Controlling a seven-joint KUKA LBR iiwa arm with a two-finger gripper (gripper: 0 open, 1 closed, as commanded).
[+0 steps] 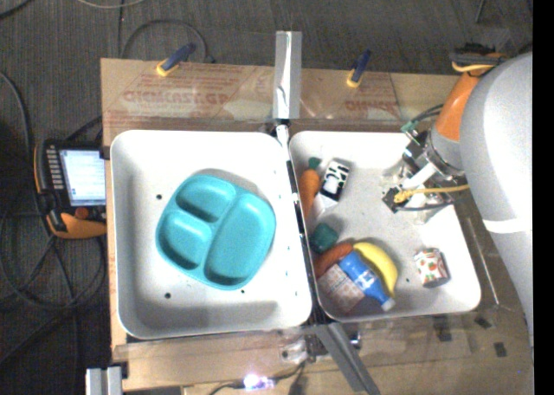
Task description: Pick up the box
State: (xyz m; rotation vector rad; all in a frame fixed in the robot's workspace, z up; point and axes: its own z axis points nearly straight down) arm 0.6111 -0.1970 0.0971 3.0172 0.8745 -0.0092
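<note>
I see the box (pixel 431 266) in the lower right of the frame, a small carton with white faces and a red and green print on them. It lies on the floor of the right bin (pixel 459 302), tilted so one corner points toward the lower right, near that bin's right wall. It sits by itself, well apart from the cluster of items at the bin's lower left, just right of the yellow banana (pixel 381 265).

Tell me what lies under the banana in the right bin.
The banana rests on a blue bottle, which lies over a clear-wrapped packet. An orange carrot pokes out beside them. What else the pile covers cannot be seen.
</note>
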